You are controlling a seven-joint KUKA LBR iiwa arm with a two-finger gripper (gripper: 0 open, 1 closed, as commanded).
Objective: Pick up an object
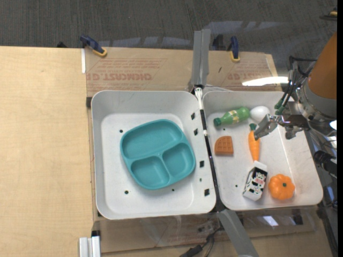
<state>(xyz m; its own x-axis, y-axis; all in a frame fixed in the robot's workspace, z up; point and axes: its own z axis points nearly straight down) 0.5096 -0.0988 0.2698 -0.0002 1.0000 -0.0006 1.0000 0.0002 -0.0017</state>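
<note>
Overhead, the grey two-finger gripper (pixel 278 126) hangs with fingers spread and nothing between them, just above the long orange plastic carrot (pixel 254 146) in the right white bin (pixel 300 198).

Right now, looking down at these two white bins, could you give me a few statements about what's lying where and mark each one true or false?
1. The teal divided plate lies in the left bin. True.
2. The small pumpkin sits in the same bin as the plate. False: it is in the right bin, near its front corner.
3. The carrot lies between the waffle and the bin's right side. True.
4. The green bottle stands upright. False: it lies on its side.
5. The gripper is above the plate. False: it is over the right bin, near the carrot's top.
</note>
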